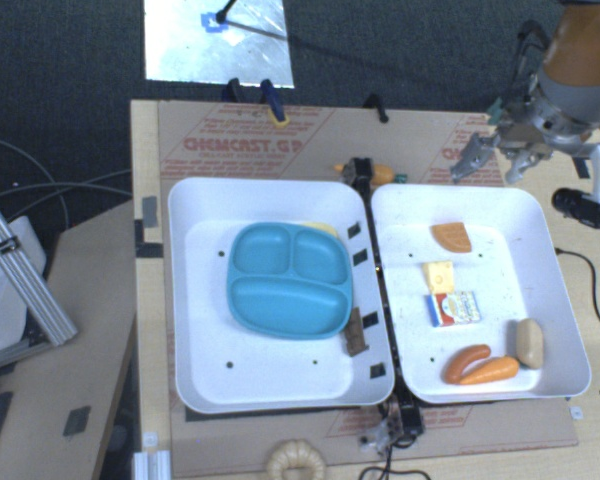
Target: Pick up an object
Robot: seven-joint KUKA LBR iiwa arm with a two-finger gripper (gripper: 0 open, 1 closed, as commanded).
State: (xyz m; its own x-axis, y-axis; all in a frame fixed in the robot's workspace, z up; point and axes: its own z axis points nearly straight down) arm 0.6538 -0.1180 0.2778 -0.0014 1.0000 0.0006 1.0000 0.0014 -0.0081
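My gripper (497, 163) hangs above the far edge of the right bin (555, 268), its two fingers spread apart with nothing between them. Inside that bin lie an orange wedge (451, 237), a yellow cheese block (439, 276), a small red, white and blue box (453, 309), a beige potato-like piece (528, 343), a sausage (466, 360) and a carrot (493, 370). All of these lie nearer the camera than the gripper, the orange wedge being closest to it.
The left bin (195, 268) holds a blue divided plate (288, 279), a yellow piece (323, 229) peeking out behind it and a small brown item (355, 336) near its right wall. Black clips (361, 171) join the bins. A metal sheet (218, 26) lies at the back.
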